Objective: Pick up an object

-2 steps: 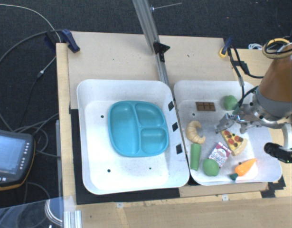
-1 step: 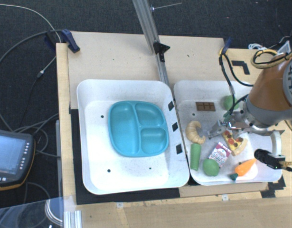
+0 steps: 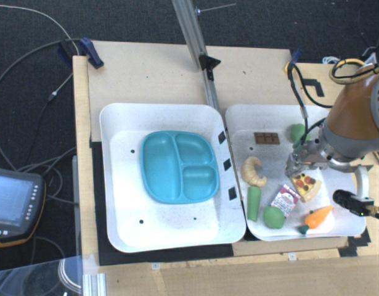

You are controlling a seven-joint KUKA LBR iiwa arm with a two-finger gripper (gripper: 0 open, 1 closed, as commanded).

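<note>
1. Here, a wooden bench (image 3: pixel 146 73) seen from above carries two shallow white bins side by side, the left bin (image 3: pixel 115 165) and the right bin (image 3: pixel 238 119).
2. In the left bin lies a blue divided plate (image 3: pixel 179 166), near the bin's middle.
3. The robot arm (image 3: pixel 355 119), grey with an orange band, reaches in over the right edge of the bench and over the right bin.
4. Its hand (image 3: pixel 298 163) points down near the middle of the right bin, just above a toy pizza slice (image 3: pixel 305 185). How far the hand is open cannot be told, and nothing is seen between its parts.
5. The right bin holds several toy foods. A brown chocolate bar (image 3: pixel 266 139) lies toward the bin's far edge, with a green round piece (image 3: pixel 296 131) beside it, partly behind a cable.
6. A tan croissant (image 3: pixel 255 171) sits toward the bin's left side, and a green cucumber (image 3: pixel 254 203) lies just below it, near the left wall.
7. Near the bin's front edge are a green lime (image 3: pixel 274 217) and a small pink and white packet (image 3: pixel 285 200), touching or nearly so.
8. An orange carrot (image 3: pixel 317 217) lies at the bin's front right corner.
</note>
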